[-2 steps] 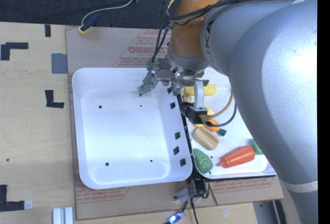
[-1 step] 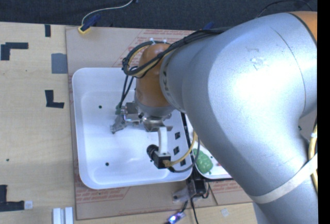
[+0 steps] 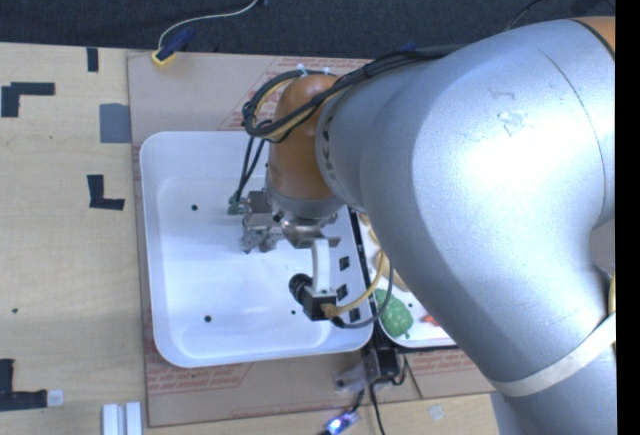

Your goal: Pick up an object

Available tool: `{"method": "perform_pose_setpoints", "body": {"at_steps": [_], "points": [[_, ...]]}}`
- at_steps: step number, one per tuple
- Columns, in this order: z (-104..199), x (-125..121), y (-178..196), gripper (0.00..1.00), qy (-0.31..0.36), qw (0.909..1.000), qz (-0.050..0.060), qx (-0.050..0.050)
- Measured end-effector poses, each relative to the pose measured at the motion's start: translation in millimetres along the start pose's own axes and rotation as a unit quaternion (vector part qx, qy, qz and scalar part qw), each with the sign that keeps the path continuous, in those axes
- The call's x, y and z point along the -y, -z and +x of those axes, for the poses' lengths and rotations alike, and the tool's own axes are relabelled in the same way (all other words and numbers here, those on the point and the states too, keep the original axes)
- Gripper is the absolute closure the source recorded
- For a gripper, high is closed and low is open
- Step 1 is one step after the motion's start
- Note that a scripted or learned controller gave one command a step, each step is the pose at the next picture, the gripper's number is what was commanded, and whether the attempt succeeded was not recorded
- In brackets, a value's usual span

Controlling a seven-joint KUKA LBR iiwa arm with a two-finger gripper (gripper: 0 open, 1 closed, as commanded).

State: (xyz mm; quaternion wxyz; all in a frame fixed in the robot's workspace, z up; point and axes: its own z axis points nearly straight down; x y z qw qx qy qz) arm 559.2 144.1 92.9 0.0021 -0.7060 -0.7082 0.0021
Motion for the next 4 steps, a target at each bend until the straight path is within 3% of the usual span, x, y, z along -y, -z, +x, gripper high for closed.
{"method": "perform_pose_setpoints", "body": {"at_steps": [1, 2, 3, 4], "points": [[82, -9, 121, 1.0, 0.004, 0.9999, -0.008, -0.004], [23, -11, 256, 1.0, -0.002, 0.9999, -0.01, -0.001], [29, -26, 410, 1.0, 0.0, 0.9999, -0.012, -0.002], [0, -11, 210, 1.0, -0.002, 1.0, 0.007, 0.003]]}}
